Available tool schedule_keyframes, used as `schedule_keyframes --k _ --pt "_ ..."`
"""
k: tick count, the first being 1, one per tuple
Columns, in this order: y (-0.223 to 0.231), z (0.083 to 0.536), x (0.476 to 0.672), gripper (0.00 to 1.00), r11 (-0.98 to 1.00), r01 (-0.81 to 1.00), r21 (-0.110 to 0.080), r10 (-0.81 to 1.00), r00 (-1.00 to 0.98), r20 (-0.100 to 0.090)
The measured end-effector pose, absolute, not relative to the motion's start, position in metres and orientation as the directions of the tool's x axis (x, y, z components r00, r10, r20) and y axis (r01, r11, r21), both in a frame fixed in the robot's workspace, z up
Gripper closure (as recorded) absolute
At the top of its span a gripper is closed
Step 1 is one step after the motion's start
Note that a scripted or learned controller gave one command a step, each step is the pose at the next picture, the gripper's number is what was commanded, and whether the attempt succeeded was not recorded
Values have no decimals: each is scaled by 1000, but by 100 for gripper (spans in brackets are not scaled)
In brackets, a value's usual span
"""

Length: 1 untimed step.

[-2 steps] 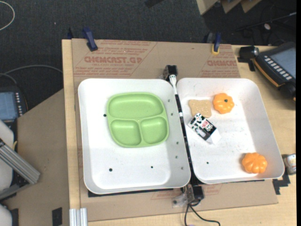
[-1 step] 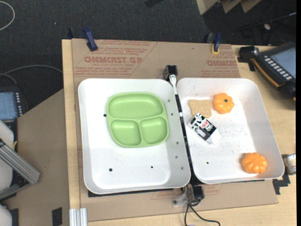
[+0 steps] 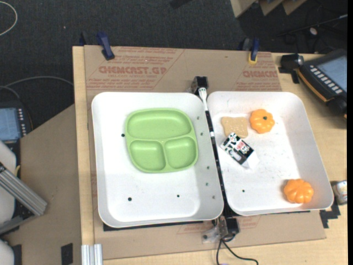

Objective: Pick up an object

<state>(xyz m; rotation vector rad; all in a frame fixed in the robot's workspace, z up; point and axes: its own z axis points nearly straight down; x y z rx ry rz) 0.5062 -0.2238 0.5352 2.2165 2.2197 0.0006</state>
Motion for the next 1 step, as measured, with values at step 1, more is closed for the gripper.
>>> schedule_keyframes --k 1 --pt "-224 536 490 100 0 1000 1 1000 0 -1"
